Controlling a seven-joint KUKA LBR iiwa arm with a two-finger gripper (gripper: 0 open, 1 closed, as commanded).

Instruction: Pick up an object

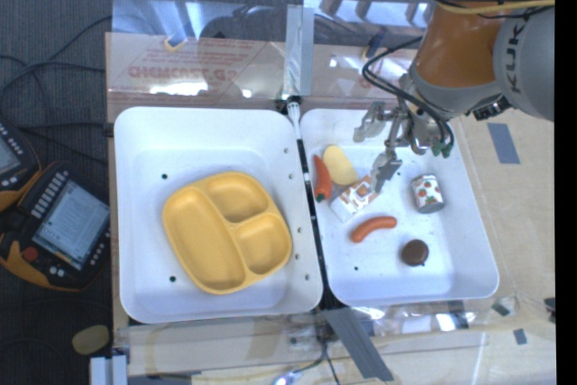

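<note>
The right bin (469, 270) holds several small items: a yellow lemon-like piece (340, 163), an orange-red carrot (321, 178), a white block with orange marks (353, 198), a red sausage (372, 228), a patterned white cube (425, 193) and a brown round piece (415, 252). My gripper (388, 153) hangs over the upper middle of this bin, just right of the yellow piece and above the white block. Nothing shows between its fingers.
The left bin (144, 284) holds a yellow three-part tray (227, 232). A clear plastic sheet runs along the back of both bins. A handheld pendant (54, 225) with cables lies on the floor at the left. The orange-banded arm (464, 36) fills the upper right.
</note>
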